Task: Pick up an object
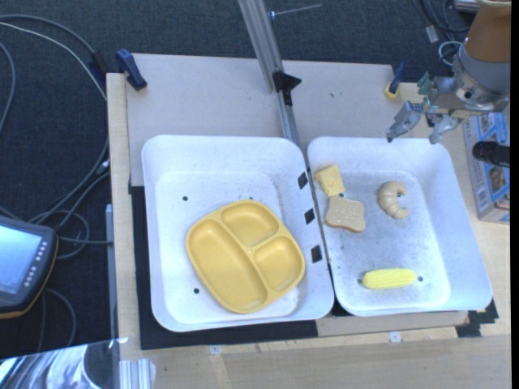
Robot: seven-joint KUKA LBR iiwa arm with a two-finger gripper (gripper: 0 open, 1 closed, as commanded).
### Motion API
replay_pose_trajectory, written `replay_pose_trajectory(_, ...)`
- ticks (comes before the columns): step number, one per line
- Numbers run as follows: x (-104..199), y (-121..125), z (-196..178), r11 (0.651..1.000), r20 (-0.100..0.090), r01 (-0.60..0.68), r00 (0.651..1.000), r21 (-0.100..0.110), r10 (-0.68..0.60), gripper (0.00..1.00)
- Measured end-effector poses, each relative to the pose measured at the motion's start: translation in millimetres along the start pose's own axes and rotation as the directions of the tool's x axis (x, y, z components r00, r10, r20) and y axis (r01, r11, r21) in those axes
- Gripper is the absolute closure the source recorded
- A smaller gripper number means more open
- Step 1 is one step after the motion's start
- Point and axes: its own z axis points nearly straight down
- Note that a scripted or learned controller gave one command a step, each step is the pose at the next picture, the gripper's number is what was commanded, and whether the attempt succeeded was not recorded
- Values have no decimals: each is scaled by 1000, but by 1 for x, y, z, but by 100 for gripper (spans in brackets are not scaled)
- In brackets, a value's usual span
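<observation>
The right bin holds a yellow cheese wedge, a slice of toast, a pale croissant and a yellow corn cob. My gripper hangs above the bin's far rim at the upper right, open, with nothing between its fingers. It is well above and behind the croissant, apart from every object.
The left bin carries a yellow divided plate. A slanted metal pole runs down to the gap between the bins. Blue clamps sit at the bench's back corners. A box stands past the right bin.
</observation>
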Motion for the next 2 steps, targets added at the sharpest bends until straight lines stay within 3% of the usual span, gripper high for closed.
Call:
replay_pose_trajectory(1, 0, 0, 0, 1000, 0, 0, 1000, 0, 0, 0)
replay_pose_trajectory(2, 4, -10, 53, 1000, -1, -1, 1000, 5, 1, 0)
